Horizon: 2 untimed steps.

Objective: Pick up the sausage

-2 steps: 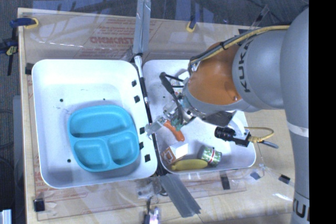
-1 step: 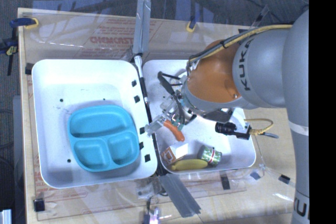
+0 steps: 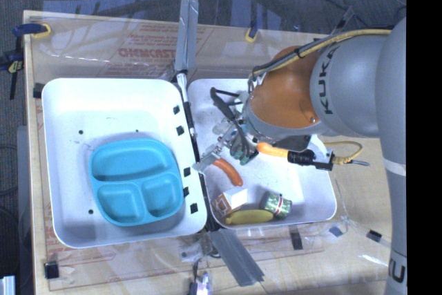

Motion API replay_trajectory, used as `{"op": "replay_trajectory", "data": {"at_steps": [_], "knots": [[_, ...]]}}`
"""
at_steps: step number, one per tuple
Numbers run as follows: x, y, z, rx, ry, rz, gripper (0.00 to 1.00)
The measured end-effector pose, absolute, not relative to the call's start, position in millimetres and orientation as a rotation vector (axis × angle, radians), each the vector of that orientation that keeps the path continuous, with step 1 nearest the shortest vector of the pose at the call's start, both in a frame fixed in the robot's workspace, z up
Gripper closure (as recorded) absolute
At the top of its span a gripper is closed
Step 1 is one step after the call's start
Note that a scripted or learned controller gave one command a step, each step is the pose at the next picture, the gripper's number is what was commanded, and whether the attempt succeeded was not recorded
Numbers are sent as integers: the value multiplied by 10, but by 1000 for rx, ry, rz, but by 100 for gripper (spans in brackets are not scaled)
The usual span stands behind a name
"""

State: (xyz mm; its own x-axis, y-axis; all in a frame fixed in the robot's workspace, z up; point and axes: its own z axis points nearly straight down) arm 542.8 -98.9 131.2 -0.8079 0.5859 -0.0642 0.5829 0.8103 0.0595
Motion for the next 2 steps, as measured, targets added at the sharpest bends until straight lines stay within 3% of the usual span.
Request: {"op": "replay_trajectory", "data": {"at_steps": [2], "knots": [[5434, -987, 1309, 917, 2918, 57, 0]]}}
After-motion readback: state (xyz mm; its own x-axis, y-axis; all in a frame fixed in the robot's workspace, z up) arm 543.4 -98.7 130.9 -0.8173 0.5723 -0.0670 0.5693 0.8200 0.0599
